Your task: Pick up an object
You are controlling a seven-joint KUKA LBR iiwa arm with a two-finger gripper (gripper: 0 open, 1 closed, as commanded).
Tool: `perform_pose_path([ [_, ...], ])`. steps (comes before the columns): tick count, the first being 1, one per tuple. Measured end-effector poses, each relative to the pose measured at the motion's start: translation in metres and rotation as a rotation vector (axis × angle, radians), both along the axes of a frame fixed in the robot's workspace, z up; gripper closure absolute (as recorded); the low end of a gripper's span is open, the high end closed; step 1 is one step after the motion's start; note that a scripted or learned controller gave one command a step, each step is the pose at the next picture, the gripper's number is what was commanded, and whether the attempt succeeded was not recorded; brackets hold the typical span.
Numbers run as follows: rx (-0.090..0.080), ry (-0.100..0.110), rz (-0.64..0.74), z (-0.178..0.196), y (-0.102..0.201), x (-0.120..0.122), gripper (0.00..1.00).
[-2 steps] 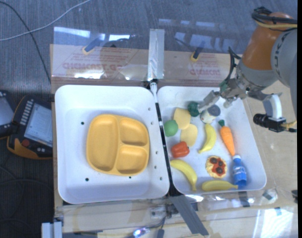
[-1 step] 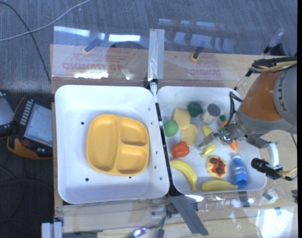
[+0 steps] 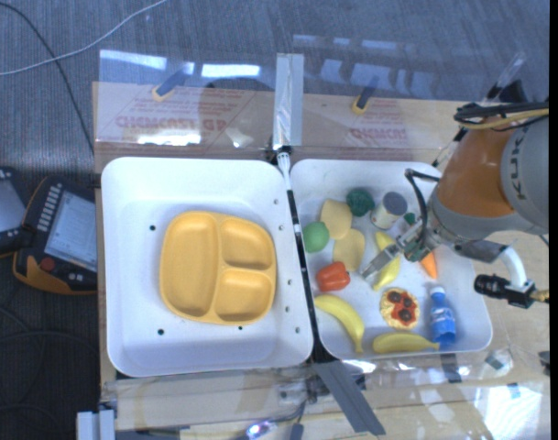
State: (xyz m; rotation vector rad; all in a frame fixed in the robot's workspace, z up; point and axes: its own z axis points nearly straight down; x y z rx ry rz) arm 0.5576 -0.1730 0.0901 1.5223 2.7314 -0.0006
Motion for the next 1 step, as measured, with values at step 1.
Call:
perform_pose_path([
  [1,0.009,0.001,0.001,0.0072,0.0033,0.0021,1.00],
])
